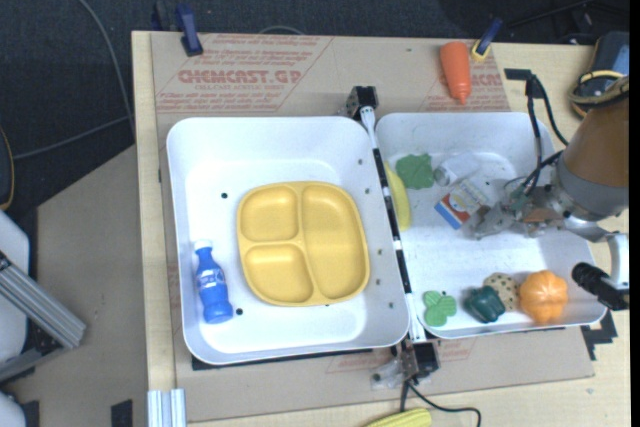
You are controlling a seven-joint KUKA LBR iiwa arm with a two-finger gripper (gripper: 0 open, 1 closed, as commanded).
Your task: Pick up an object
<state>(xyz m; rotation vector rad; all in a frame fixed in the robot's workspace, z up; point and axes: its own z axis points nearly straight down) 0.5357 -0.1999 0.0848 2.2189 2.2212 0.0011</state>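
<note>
My gripper [492,218] hangs low inside the right bin [440,128], near its middle. It is just right of a small red, white and blue packet [455,209] and below a clear plastic item [470,171]. A green leafy toy [416,171] and a yellow banana [399,199] lie along the bin's left side. Along the front edge sit an orange fruit [544,296], a cookie [505,287], a dark green piece [484,305] and a light green piece [438,307]. Nothing is visibly lifted by the gripper.
The left bin [190,175] holds a yellow divided plate [300,243] and a blue bottle [211,285]. An orange carrot [455,70] lies on the bench behind the right bin. Blue clamps [187,30] sit at the bench's back edge. The arm [598,160] covers the right bin's right side.
</note>
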